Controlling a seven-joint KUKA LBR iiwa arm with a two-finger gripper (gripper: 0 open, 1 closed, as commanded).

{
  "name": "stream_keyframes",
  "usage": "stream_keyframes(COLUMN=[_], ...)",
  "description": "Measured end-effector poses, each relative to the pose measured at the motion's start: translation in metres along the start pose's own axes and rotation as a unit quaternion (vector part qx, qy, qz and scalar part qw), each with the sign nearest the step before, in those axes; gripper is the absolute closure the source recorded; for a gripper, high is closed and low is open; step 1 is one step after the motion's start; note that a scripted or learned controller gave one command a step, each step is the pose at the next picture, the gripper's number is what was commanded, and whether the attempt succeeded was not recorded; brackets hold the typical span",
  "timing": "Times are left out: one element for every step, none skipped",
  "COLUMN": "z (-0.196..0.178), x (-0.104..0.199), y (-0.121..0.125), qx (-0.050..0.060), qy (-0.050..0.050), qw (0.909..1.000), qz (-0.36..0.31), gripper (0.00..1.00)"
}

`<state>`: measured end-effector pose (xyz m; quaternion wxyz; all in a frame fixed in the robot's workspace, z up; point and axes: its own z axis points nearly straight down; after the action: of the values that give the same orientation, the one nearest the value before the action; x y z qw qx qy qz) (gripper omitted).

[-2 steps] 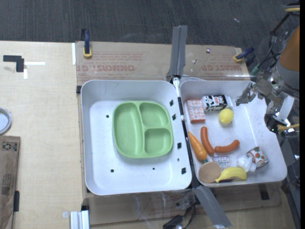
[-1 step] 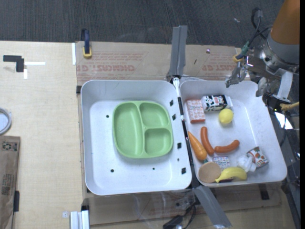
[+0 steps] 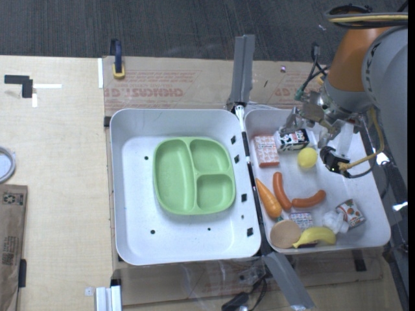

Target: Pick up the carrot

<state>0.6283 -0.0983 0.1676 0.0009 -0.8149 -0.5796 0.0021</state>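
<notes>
- gripper [image 3: 303,123] sits over the far end of the right bin [image 3: 382,229], above a small black-and-white carton [image 3: 293,139]; can't tell its state
- carrot [image 3: 268,197] lies by that bin's left wall, touching a sausage [image 3: 281,190]
- green tray [image 3: 194,175] in left bin [image 3: 126,193]

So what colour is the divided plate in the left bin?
Light green divided plate, clearest in the camera view.

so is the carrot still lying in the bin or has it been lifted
Lying in the bin. The carrot rests on the floor of the right bin, beside a sausage, while the pincer hovers apart from it.
</notes>
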Motion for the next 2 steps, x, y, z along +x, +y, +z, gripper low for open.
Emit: stream_keyframes(z=[0.077, -0.023], x=[-0.033, -0.007], y=[-0.038, -0.083], qx=[0.0, 0.0], qy=[0.001, 0.0], qw=[1.0, 0.9988], qz=[-0.006, 0.049], gripper=[0.0, 0.0])
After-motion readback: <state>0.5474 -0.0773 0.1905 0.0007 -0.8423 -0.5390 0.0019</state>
